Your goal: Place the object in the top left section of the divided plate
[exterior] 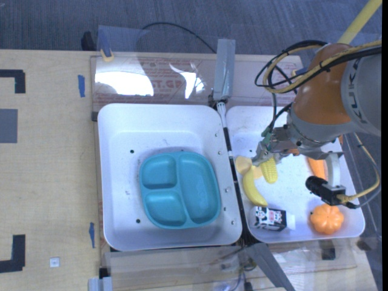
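Teal divided plate (180, 188) sits in the left bin (115, 138). In the right bin (357, 226) lie a banana (251, 187), milk carton (270, 218) and orange (327, 219). The gripper (268, 158) hangs above a corn cob (269, 172); whether it grasps it is unclear.

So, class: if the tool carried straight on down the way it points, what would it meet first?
Most likely the corn cob, directly beneath the tool, with the banana just beside it; depth is hard to judge.

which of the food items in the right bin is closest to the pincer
The corn cob, right under the pincer. The banana lies just beyond it towards the divider; the carrot and orange pumpkin sit farther off.
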